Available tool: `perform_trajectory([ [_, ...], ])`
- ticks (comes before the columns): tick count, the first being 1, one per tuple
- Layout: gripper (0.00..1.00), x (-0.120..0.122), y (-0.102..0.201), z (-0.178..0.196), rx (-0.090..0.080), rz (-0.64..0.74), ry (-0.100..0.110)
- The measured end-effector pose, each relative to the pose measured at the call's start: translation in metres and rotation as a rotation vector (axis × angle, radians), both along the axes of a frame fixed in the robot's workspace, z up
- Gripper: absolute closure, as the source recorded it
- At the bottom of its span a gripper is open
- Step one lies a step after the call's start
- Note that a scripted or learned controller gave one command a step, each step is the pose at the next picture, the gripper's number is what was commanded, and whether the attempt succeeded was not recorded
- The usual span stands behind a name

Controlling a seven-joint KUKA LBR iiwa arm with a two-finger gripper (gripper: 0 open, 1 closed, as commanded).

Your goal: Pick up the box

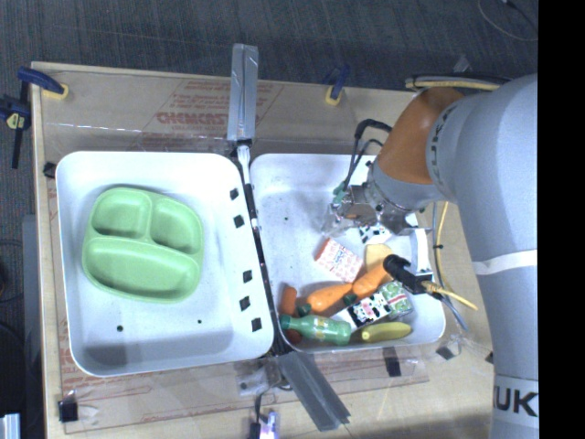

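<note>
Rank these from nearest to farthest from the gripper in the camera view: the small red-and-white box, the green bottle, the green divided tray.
1. Small red-and-white box, in the right bin, just below the gripper.
2. Green bottle, along the right bin's near edge.
3. Green divided tray, across in the left bin.

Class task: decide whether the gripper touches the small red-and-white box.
Apart. In the camera view, white bin floor shows between the gripper and the box.

Robot lab bench (137, 99) (clamped bins (82, 337))
</note>
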State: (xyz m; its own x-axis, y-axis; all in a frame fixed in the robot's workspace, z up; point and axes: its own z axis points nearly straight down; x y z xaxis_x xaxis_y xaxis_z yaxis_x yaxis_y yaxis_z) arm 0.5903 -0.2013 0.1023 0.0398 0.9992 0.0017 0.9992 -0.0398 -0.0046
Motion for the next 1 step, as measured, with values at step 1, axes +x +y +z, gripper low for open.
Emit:
perform_trajectory([
  [1,0.0,0.0,-0.0001,0.0,0.0,0.0,0.0],
])
